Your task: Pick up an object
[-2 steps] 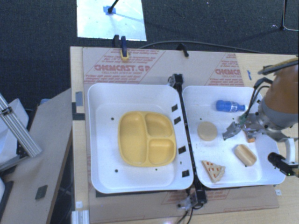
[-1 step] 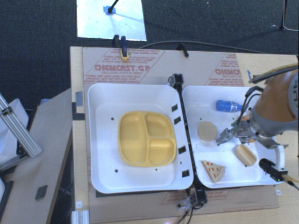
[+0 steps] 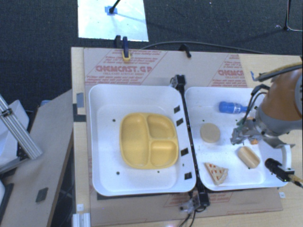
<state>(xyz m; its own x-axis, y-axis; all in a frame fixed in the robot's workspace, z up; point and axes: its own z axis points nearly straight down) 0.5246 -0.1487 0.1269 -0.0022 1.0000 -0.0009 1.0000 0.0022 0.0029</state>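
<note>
Camera view, bread roll (image 3: 248,156): right bin (image 3: 199,98), just below the gripper (image 3: 244,137).
Handling: likely light, rigid plastic, smooth; grasp across its short width.
Gripper state: cannot tell.
Neighbours: waffle wedge (image 3: 216,172), round cookie (image 3: 210,133).

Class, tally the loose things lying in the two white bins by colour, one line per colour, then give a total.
Yellow: 1, the yellow divided plastic plate
Blue: 1, the blue bottle-like thing
Tan: 3, the round tan disc, the tan bread-roll shape, the tan waffle wedge
Total: 5
</note>
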